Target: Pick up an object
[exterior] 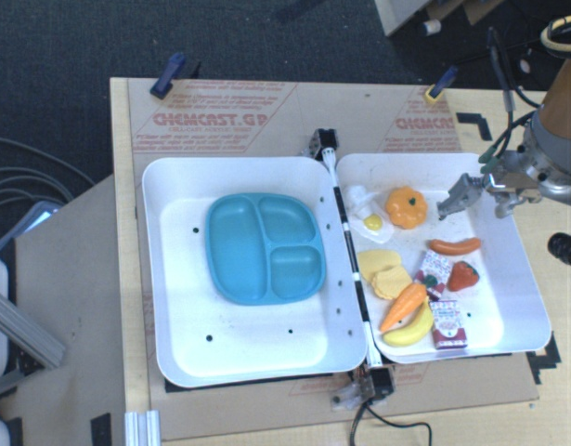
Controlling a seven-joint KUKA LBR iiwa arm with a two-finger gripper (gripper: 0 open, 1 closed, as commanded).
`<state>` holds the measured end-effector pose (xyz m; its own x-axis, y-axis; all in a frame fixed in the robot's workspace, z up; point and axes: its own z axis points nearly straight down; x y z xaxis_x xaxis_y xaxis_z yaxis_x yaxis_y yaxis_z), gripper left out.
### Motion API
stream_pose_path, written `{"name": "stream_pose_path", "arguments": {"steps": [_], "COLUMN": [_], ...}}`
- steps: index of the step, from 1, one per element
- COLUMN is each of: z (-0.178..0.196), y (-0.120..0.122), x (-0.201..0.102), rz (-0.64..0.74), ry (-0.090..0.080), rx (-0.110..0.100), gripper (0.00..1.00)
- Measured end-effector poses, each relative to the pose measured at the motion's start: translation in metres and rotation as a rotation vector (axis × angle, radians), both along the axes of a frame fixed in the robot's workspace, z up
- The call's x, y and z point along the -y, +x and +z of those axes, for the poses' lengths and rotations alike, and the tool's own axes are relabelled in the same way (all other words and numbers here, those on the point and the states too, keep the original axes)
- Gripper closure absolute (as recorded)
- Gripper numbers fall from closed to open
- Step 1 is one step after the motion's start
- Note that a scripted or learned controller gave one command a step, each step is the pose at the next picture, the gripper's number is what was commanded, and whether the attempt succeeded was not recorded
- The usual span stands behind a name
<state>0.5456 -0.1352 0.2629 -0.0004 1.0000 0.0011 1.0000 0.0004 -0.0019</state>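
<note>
Two bins: they sit side by side on the bench, the left bin and the right bin, their inner rims touching.
Left bin holds: a blue divided plate near its middle.
My arm: it comes in from the right edge, grey, with the wrist above the right bin's far right corner and the forearm cut off by the frame.
My tool: it hangs over the upper right part of the right bin, pointing left and slightly down toward the food pile. I see one finger reaching toward the orange pumpkin and another part lower to the right, so the fingers look spread; nothing sits between them.
Nearest thing: the orange pumpkin, just left of my tool, apart from it.
Below my tool: a sausage, lying across, and a strawberry under it.
White piece: a fried egg by the bin's left wall.
Lower pile: yellow slices, a carrot tilted over a banana, and two small cartons beside them.
</note>
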Motion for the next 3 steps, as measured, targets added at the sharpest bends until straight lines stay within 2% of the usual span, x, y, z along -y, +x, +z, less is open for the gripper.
{"name": "stream_pose_path", "arguments": {"steps": [1,2,3], "z": [-0.147,-0.178,-0.168], "y": [0.074,0.109,0.110], "x": [0.013,-0.004,-0.004], "rz": [0.000,0.000,0.002], "ry": [0.000,-0.001,-0.002], "rx": [-0.001,0.003,0.006], "gripper": [0.00,0.00,1.00]}}
